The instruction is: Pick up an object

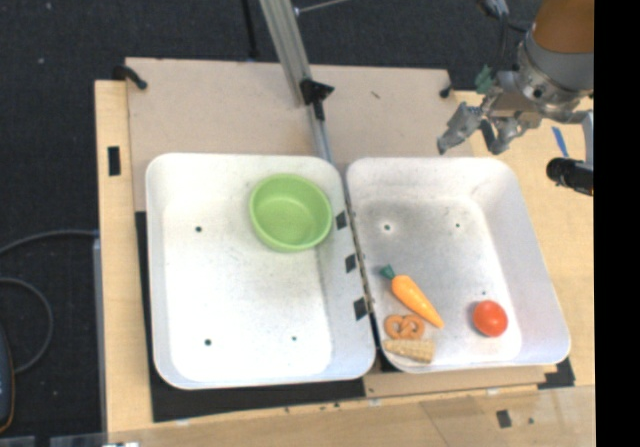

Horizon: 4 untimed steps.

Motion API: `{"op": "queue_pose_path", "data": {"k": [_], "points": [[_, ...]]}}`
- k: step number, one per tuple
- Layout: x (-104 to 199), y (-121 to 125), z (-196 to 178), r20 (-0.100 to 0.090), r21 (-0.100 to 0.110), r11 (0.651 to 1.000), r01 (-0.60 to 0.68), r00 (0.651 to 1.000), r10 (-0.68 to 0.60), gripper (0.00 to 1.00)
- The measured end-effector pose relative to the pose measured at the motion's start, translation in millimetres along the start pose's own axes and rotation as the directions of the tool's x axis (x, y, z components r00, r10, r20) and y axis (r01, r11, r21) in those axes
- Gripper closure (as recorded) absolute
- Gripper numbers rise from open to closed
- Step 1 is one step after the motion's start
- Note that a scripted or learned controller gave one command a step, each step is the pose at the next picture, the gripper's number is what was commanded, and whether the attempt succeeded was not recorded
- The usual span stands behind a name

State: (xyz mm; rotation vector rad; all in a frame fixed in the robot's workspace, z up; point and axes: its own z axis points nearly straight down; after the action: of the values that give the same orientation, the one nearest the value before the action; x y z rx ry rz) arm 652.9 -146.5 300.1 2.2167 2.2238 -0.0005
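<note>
While no writing reads, jaws (478, 131) apart above right bin (520, 197).

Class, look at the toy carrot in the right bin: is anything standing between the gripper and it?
Nothing visible does. The two-finger gripper hangs above the far rim of the right-hand shallow white bin. The small orange toy carrot lies near the front, with bare bin floor between. A pretzel-shaped brown piece sits just in front of the carrot.
</note>
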Motion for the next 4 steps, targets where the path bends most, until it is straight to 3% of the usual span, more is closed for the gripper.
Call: {"op": "queue_pose_path", "data": {"k": [1,3,4], "points": [[-0.4,-0.1,-0.1,0.001,0.000,1.000,0.000,1.000,0.000,0.00],[-6.5,-8.2,123.9,0.000,0.007,1.000,-0.004,1.000,0.004,0.00],[-9.8,-8.0,166.0,0.001,0.004,1.000,-0.005,1.000,0.005,0.00]]}}
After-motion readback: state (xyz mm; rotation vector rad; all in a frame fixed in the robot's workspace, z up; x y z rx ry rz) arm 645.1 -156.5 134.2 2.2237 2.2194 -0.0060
